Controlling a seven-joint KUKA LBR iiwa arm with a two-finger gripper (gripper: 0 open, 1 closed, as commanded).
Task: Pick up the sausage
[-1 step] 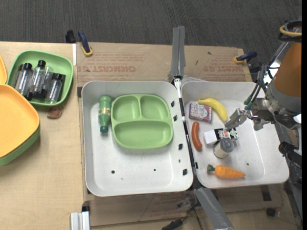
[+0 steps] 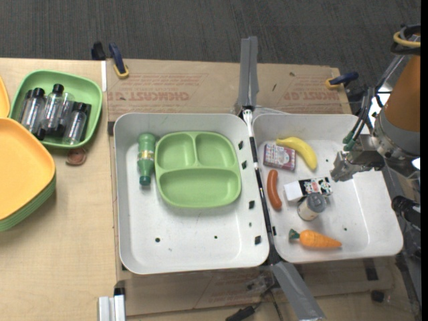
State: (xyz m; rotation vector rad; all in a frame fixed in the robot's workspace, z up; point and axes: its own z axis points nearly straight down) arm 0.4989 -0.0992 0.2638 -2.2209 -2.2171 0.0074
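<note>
The sausage (image 2: 273, 189) lies along the left wall of the right bin (image 2: 374, 226), near a pink packet (image 2: 279, 156) and banana (image 2: 299, 150). The tool (image 2: 340, 168) hovers at the bin's right side; whether it is released or clenched cannot be told.

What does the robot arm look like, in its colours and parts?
The arm has a broad orange section, with a yellow ring near the top of the view. Below it sits a grey metal wrist. Thin dark cables run beside it down to the grey gripper.
</note>
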